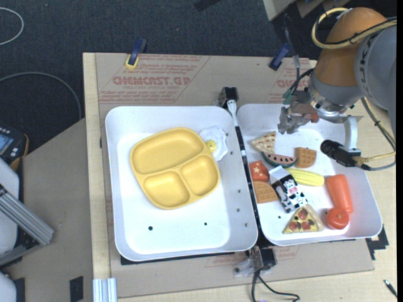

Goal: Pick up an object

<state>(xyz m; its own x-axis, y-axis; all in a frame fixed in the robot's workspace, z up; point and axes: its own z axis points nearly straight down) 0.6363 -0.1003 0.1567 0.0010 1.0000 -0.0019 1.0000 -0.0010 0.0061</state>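
The end effector (pixel 291 123) is hanging over the right bin's (pixel 371 197) far part, above the toys; I cannot tell its state. A pie slice (pixel 265 143) is lying just below it, a yellow tray (pixel 174 167) sitting in the left bin (pixel 126 231).
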